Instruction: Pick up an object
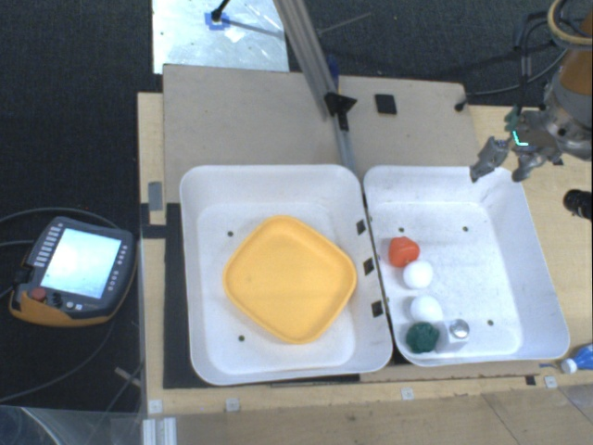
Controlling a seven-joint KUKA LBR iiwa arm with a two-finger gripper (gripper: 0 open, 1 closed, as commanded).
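- At the top right corner of the right bin (533, 239), the gripper (502, 163) hangs up high with its two fingers spread apart. Nothing sits between them.
- The gripper is over the far rim of that bin, well apart from the small things that lie in it.
- Those things sit in a little row along the left side of the right bin, close to the wall between the two bins.
- At the top of the row is an orange ball (403, 251).
- Just below it is a white ball (418, 274), and then another white ball (426, 308) below that one.
- At the near end is a dark green ball (423, 337), right by the bin's front corner.
- Beside the green ball is a small shiny silver thing (459, 329). It is too small to tell what it is.
- The left bin (199, 211) holds a big yellow plate (290, 279), lying flat in the middle.
- It looks like the job is only at the start. No object is picked up yet.
- What is left, I think: the arm must move toward one thing, go down, close on it, and lift it.
- The balls lie close together, so grabbing just one may be tricky.
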